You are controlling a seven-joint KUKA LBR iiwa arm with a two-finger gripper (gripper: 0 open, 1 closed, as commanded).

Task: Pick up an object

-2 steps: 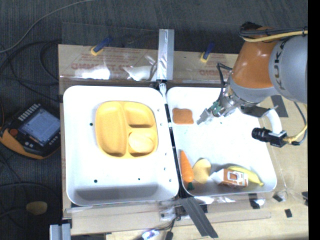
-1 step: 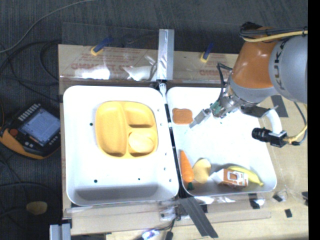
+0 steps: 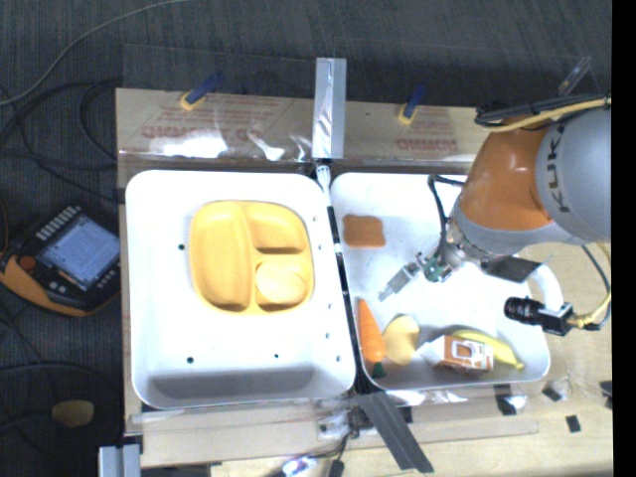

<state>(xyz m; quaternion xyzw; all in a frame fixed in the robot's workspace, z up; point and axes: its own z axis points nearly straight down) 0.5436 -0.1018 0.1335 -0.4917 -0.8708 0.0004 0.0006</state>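
The table [image 3: 199, 127] was pale wood under clear plastic sheeting; the left bin [image 3: 159, 366] held a glossy yellow compartment tray [image 3: 248, 254]; the arm [image 3: 537, 192], lettered "KU", hung its jaws [image 3: 412, 276] over the right bin [image 3: 397, 202], spread and pinching nothing. At 6 o'clock below them lay a banana [image 3: 502, 351], an orange carton [image 3: 465, 356], a carrot [image 3: 370, 334], a pale pear [image 3: 399, 338]; at 10 o'clock, a brown square biscuit [image 3: 364, 231].

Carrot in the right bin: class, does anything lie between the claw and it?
Nothing visible does. The claw hovers over bare bin floor, up and right of the carrot. A pale fruit touches the carrot's right side, off the direct path.
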